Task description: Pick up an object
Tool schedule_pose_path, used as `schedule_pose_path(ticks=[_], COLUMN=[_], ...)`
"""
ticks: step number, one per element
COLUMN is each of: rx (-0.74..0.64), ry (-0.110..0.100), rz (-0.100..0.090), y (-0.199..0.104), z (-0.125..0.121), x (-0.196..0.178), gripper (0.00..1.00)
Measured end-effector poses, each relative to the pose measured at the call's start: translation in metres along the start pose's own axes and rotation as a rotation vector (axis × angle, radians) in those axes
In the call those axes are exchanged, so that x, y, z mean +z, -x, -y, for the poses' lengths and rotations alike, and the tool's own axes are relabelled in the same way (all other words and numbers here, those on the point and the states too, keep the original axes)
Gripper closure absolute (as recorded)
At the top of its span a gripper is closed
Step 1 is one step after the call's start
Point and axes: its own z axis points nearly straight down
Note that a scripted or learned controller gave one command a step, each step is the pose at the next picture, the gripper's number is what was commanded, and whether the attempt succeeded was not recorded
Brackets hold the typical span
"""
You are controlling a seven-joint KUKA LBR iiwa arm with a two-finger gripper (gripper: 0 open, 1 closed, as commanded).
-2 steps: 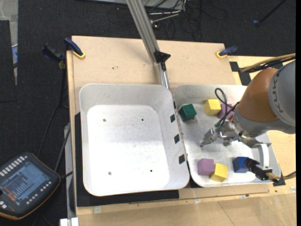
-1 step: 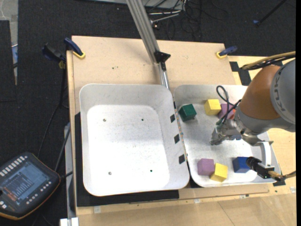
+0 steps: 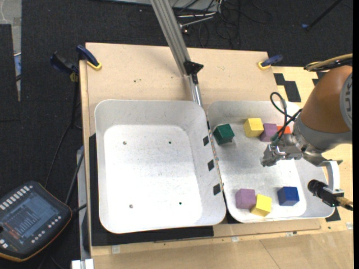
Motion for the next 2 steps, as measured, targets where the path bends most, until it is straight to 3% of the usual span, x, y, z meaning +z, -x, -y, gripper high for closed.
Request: schedule_pose_path(ticks=[1, 2], rx=[-0.001, -0.001], ry=[0.001, -0.006], rz=[0.001, -0.001], y=[0.0098, 0.0097], z=[0.0031, 0.0028], x=[-0.053, -0.044], gripper=[1.0, 1.0])
